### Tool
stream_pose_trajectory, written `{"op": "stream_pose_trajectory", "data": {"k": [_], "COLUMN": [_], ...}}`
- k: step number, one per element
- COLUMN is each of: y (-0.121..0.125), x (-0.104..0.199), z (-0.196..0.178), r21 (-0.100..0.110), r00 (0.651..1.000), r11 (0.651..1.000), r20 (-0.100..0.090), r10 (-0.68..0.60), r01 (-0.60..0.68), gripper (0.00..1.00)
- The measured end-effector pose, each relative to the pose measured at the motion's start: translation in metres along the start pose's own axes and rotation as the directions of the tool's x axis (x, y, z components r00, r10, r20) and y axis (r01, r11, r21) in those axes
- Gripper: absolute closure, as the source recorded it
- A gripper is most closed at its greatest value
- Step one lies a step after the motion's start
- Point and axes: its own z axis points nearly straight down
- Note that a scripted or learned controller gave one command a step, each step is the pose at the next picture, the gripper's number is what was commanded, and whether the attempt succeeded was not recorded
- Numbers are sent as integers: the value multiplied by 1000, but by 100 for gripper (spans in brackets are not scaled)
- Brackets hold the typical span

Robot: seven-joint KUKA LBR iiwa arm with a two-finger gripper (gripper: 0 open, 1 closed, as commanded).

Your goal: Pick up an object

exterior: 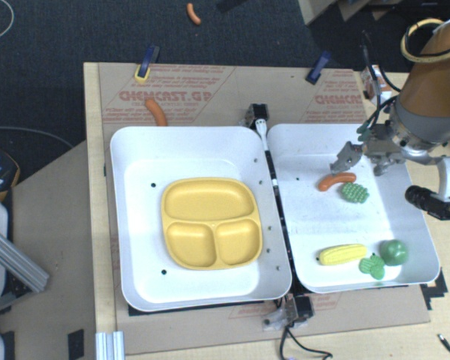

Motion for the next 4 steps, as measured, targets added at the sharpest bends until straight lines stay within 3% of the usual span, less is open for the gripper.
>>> {"op": "stream_pose_trajectory", "data": {"k": [1,2,3,4], "y": [3,8,10,9], "x": [0,4,5,4], "z": [-8,55,104,94], "r21": [-14,-8,-18,-18], "r00": [1000,1000,1000,1000], "r11": [1000,1000,1000,1000], "r20": [2,1,3,4], "r10": [-3,-3,-4,-2], "r01": [3,3,4,2], "gripper": [0,0,0,100]}}
